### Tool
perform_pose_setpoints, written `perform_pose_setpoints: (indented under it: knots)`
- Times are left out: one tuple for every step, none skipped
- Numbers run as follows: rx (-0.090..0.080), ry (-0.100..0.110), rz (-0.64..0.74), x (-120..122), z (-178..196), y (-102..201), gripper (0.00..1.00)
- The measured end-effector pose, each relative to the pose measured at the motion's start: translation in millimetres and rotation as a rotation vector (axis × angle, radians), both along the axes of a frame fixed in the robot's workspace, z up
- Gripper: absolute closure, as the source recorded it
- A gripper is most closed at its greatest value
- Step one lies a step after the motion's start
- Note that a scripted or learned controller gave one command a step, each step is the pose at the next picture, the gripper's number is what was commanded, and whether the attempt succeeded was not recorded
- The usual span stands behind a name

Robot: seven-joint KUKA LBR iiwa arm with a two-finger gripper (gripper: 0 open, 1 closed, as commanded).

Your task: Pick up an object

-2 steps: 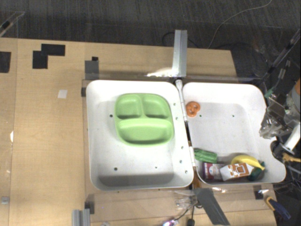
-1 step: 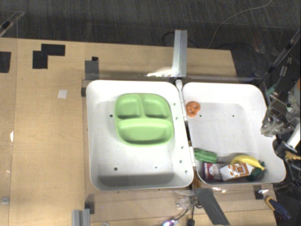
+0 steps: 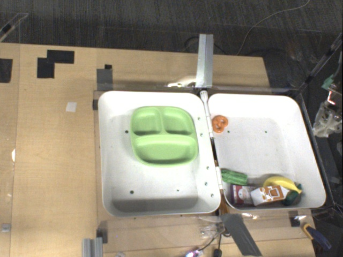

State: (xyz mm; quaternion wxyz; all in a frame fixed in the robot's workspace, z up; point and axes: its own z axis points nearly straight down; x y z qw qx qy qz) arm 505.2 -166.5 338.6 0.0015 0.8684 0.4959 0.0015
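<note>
There are two white bins side by side on the wooden desk (image 3: 53, 170).

The left bin (image 3: 115, 165) has one thing in it: a green plate (image 3: 163, 134). The plate has three parts, two small ones at the back and one long one at the front. It lies flat in the middle of the bin, a little toward the back.

The right bin (image 3: 268, 138) has more things in it. A small orange round thing (image 3: 219, 123) lies by itself near the back left corner, just beside the wall between the two bins. The other things are all bunched along the front wall. A green packet (image 3: 234, 176) lies at the front left. A dark red thing (image 3: 241, 195) is just in front of it. A small white and brown box (image 3: 268, 195) is next to that. A yellow banana (image 3: 282, 184) is touching the box from behind, and a dark green thing (image 3: 294, 197) is under the banana's right end. The middle of this bin is bare.

At the right edge, just outside the right bin, there is a pale, blurry shape that looks like the tool (image 3: 327, 119). It is too blurry to tell if the tool is spread or pressed together. Nothing can be seen in it.

The tool is off to the right of the right bin, near its back half. The banana and its pile are toward the front, apart from the tool. The orange round thing is well apart from it, across the whole bin.
</note>
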Motion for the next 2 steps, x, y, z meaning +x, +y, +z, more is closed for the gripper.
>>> perform_pose_setpoints:
  knots:
    - [0.000, 0.003, 0.123, 16, -67, -29, 1.00]
    - [-0.002, -0.001, 0.387, 5, 38, -11, 1.00]
